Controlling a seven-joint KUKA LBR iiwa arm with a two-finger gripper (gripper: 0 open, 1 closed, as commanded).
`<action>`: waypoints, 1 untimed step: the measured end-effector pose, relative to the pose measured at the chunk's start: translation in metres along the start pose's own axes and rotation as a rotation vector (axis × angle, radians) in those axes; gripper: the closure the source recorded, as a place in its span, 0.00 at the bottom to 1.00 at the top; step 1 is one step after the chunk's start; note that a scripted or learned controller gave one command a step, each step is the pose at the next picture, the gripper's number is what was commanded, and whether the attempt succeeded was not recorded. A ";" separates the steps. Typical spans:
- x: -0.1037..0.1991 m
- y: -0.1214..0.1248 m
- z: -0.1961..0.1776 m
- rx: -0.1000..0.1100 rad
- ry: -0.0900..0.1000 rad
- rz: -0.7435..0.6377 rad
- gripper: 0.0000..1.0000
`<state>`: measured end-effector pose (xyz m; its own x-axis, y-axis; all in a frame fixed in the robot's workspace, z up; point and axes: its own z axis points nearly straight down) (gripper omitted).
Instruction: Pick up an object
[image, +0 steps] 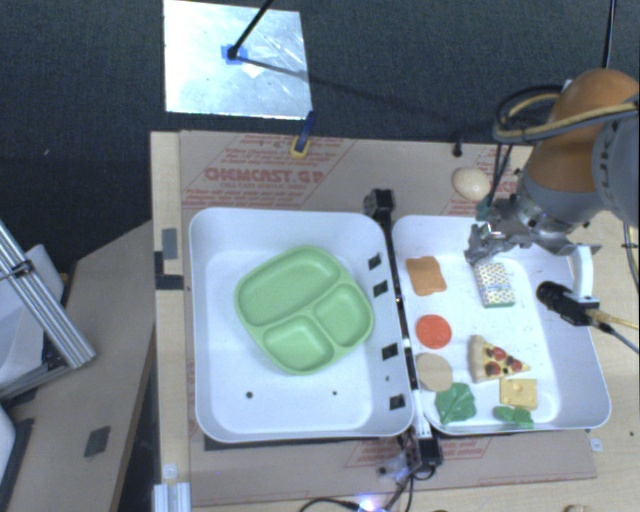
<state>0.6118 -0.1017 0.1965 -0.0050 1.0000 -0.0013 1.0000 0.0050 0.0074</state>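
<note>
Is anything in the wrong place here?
Yes: an egg sits on the bench behind the right bin, outside it, while the other toy food lies inside. The green plate lies askew in the left bin.

You had a green divided plate (305, 310) lying in the left bin (215, 300), a beige egg (468, 182) on the cardboard sheet (270, 170) behind the bins, and a shiny foil square (235, 60) beyond.

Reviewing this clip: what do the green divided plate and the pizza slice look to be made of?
The green divided plate looks like moulded plastic with a smooth satin finish: uniform pale green, rounded compartment walls, soft highlights. The pizza slice looks like a toy, probably plastic or rubber: flat colours and crisp red spots. Its exact material cannot be told from this view.
</note>
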 end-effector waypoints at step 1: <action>0.000 0.001 -0.029 0.005 0.001 -0.001 1.00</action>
<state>0.6127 -0.1016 0.2255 -0.0058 1.0000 -0.0002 1.0000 0.0058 0.0029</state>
